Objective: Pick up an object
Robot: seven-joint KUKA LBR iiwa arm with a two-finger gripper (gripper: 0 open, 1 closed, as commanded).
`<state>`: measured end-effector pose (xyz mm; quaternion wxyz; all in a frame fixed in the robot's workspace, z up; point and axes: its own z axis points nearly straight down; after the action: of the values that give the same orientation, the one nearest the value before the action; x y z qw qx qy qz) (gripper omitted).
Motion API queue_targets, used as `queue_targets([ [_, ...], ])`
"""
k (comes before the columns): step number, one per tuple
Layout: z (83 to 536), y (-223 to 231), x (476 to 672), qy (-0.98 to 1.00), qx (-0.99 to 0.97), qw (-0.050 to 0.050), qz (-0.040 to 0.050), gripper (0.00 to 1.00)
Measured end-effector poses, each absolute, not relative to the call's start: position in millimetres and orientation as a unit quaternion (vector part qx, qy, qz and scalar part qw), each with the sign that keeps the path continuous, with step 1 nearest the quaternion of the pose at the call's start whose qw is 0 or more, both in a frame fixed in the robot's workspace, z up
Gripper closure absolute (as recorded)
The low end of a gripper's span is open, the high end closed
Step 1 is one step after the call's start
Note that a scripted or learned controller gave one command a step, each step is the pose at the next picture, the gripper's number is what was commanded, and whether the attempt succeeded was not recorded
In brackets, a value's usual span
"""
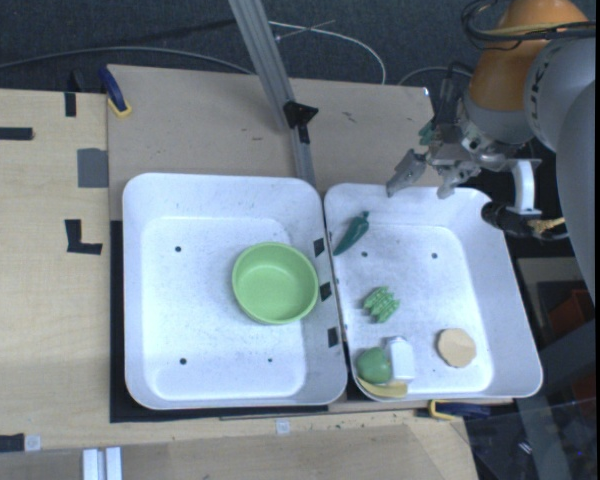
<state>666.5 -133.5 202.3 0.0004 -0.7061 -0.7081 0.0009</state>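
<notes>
Objects for your pick, right bin (500, 268): 1 green pepper (351, 233) by the left wall, 1 ridged green piece (381, 304) mid-bin, 1 tan disc (457, 348) front right. Left bin (140, 268): 1 green bowl (274, 283). Your hand (421, 181) hangs above the right bin's far rim, fingers spread, holding nothing.

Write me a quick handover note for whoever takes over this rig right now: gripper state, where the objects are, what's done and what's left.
Gripper: open, holding nothing, poised over the back rim of the right bin.
Left bin: a green bowl, upright, near its middle.
Right bin: green pepper at the back left; small green ridged piece in the middle; round tan piece at the front right; green ball, white block and a yellow piece clustered at the front left.
Done: nothing picked yet.
Left: descend on one object, close, lift.
</notes>
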Motion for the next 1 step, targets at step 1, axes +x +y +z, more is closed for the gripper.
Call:
queue_targets([
  [1, 202.3, -133.7, 666.4, -0.708, -0.706, 0.0, 0.0012, 0.0],
])
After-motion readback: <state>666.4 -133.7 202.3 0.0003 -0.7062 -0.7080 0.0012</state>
